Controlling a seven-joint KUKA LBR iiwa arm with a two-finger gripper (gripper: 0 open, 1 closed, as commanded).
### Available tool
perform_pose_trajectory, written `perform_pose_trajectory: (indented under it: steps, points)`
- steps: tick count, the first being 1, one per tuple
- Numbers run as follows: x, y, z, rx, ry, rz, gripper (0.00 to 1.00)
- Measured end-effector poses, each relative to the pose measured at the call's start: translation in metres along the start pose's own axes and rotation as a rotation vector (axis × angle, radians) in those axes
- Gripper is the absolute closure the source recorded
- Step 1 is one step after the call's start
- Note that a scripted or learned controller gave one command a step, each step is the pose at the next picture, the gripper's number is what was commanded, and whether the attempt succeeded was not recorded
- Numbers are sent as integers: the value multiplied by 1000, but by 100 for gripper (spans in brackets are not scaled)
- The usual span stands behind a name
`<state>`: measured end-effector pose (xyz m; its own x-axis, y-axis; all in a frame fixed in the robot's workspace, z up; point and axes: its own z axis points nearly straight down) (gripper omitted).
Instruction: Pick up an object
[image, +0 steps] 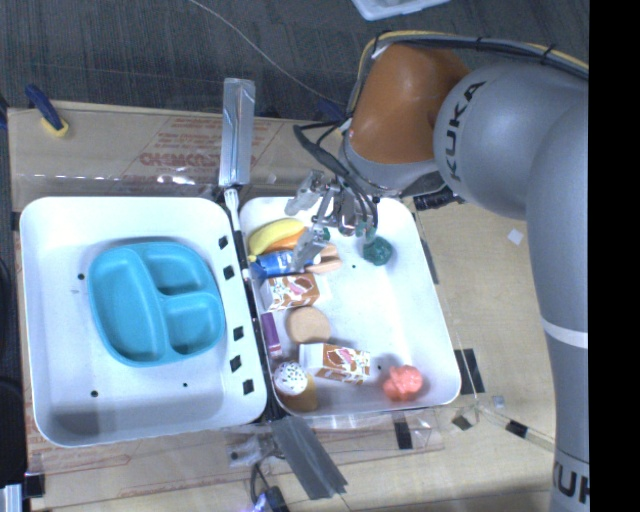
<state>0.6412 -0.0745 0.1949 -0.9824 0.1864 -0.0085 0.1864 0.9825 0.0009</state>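
Dark ribbed matting lies behind your worktop (480, 280), which carries two shallow white bins side by side. Your left bin (60, 300) holds a blue divided tray (155, 300) and nothing else I can make out. Your right bin (400, 310) is the crowded one: a banana (275, 236) at the top left, a blue packet (275, 263) just below it, then a brown-and-white carton (292, 291), a round tan bun (308, 324), a second printed carton (338, 362), a speckled white ball (291, 377) on something orange near the front wall, a pink lump (404, 382) toward the front right, and a small teal object (377, 250) near the upper right. Your hand (335, 215) hangs low over the upper part of that bin, between the banana and the teal object; I cannot tell whether it is released or clenched, and I see nothing gripped in it. The likely trouble, as I judge it, is crowding: the things along the left wall touch or overlap, so a descent there could strike a neighbour, wedge against the divider, or nip two items at once. The banana's curved skin may also slip free. The teal object and pink lump sit apart and look like safer picks.
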Motion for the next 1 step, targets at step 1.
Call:
perform_pose_trajectory:
  steps: [1]
  points:
    - [-14, -24, 91, 1, 4, 470, 0]
